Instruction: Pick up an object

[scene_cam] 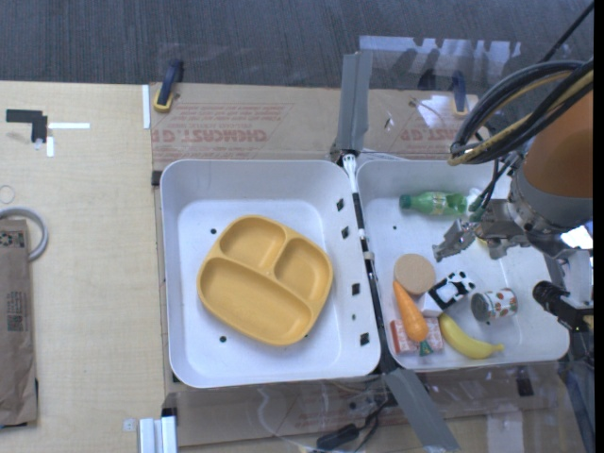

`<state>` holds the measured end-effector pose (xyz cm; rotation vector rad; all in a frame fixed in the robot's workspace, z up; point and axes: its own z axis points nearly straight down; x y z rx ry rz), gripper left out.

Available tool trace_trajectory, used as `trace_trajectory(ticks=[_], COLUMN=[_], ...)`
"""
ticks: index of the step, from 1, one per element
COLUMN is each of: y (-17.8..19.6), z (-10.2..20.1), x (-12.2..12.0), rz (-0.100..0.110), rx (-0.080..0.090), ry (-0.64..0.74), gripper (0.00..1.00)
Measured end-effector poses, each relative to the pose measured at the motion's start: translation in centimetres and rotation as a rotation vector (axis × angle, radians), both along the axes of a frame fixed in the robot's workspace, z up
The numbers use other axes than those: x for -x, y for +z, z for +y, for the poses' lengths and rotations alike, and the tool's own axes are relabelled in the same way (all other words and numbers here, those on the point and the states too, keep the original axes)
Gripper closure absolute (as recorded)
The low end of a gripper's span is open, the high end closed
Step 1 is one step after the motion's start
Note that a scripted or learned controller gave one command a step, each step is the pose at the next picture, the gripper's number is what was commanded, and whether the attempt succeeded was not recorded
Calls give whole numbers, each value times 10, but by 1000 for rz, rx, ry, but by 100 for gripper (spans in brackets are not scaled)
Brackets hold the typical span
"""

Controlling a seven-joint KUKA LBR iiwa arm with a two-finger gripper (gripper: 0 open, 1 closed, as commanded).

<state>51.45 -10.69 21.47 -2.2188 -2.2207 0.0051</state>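
The right bin holds several objects. A green bottle lies on its side near the back. A round tan disc sits in the middle, with an orange carrot just in front of it. A yellow banana, a black-and-white toy and a small printed can lie toward the front right. My gripper hangs over the right bin, between the bottle and the toy, with nothing seen in it.
The left bin holds a yellow divided plate. A small red and white packet lies under the carrot's tip. Black cables loop above the arm at the back right. A brown bag lies on the bench at far left.
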Motion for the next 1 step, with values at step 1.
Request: trace_trajectory(ticks=[1], y=[69], z=[52], x=[21], rz=[-2], rx=[0], ry=[103], gripper=[0])
